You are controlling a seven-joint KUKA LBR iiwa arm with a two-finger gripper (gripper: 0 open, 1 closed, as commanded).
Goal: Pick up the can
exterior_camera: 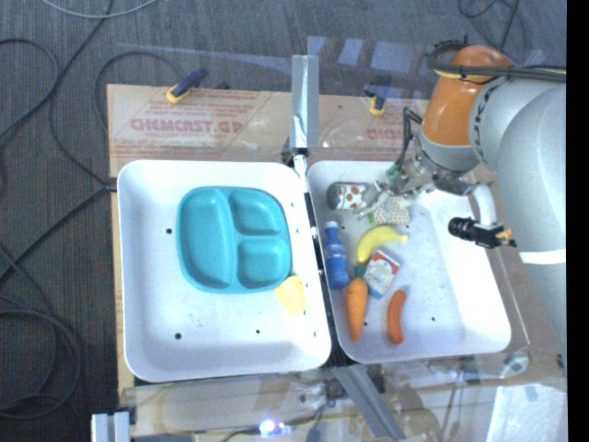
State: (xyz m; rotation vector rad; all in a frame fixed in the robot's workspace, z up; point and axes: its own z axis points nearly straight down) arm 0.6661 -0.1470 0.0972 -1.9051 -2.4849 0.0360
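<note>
A: We begin at the left. On the bench [124, 145] we see the left bin [147, 339], and in it lies a blue tray [235, 238] with three compartments. A small yellow piece [291, 295] lies just beside the tray's lower right corner.

B: Then the right bin [469, 311]. Near its left wall we see a blue bottle [336, 258], below it a carrot [355, 308], and to the right of these a banana [379, 241], a small white and red carton [380, 272] and a sausage [396, 317].

A: And the can [348, 195]? We find it in the upper left corner of the right bin, lying on its side.

B: Yes. The hand [401, 179] is at the upper part of the same bin, to the right of the can and a little higher in the view. Between them we see a speckled thing [392, 211].

A: Is the hand touching the can?

B: They look apart to us. How far the hand is open, we cannot tell; it is too small and dark here. We see nothing held in it.
</note>
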